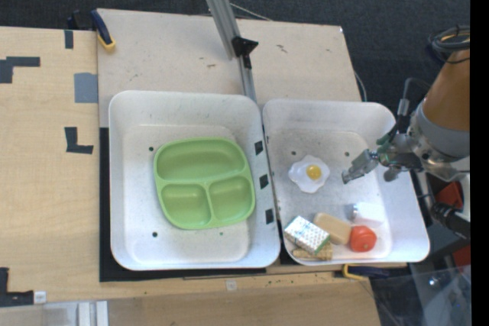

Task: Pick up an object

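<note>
Lying flat in the right bin [397, 237], the tan block [333, 227] is running its long axis from 10 to 4 o'clock, touching the green-white box [307, 234] at 9 and the red tomato [363, 239] at 4. Gripper [361, 167] is hovering at 1 o'clock, fingers spread, grasping nothing. Fried egg [309, 172] is sitting at 11.
</note>
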### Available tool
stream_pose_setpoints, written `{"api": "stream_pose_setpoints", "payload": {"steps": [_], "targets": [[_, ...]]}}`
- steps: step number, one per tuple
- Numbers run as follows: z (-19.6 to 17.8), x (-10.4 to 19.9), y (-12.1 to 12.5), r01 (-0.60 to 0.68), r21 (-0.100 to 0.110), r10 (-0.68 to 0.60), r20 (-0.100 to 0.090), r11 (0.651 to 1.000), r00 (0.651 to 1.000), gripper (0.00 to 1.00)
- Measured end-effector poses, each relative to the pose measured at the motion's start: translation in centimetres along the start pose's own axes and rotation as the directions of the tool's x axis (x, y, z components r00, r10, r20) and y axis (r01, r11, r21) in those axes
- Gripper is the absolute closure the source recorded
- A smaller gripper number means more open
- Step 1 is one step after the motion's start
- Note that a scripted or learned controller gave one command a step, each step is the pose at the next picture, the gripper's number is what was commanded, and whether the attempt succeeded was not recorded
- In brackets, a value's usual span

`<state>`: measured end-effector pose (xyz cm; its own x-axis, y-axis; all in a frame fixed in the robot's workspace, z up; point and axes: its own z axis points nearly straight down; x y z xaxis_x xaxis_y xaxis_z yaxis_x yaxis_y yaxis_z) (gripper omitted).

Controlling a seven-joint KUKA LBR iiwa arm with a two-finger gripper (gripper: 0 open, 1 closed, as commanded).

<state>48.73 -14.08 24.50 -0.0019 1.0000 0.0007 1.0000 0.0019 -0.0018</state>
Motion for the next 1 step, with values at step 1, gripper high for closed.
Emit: {"api": "stream_pose_setpoints", "payload": {"steps": [1], "targets": [[-0.01,-0.01,0.0,0.0,0.0,0.0,0.0,1.0,1.0,0.0]]}}
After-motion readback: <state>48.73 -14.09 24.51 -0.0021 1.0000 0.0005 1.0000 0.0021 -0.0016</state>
